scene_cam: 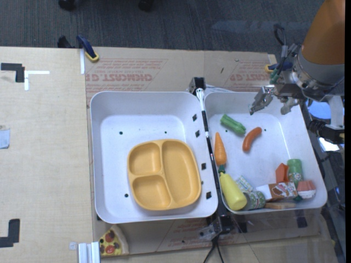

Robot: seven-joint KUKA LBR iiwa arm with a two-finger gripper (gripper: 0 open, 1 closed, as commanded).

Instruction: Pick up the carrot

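Gripper [272, 98] hovers over the far edge of the right bin [307, 126], fingers spread apart with nothing between them, and the carrot [219, 149] lies well apart from it against that bin's left wall, near the yellow bottle [232, 191]. To my eye the smart move is crossing over the red sausage [252, 138] and the green piece [233, 124], then straddling the carrot's narrow width, clear of the wall. Counting near to far: one pizza slice [111, 242] on the bench, one yellow divided plate [163, 173] in the left bin [104, 125], one bottle, one carrot, one sausage, two bins.
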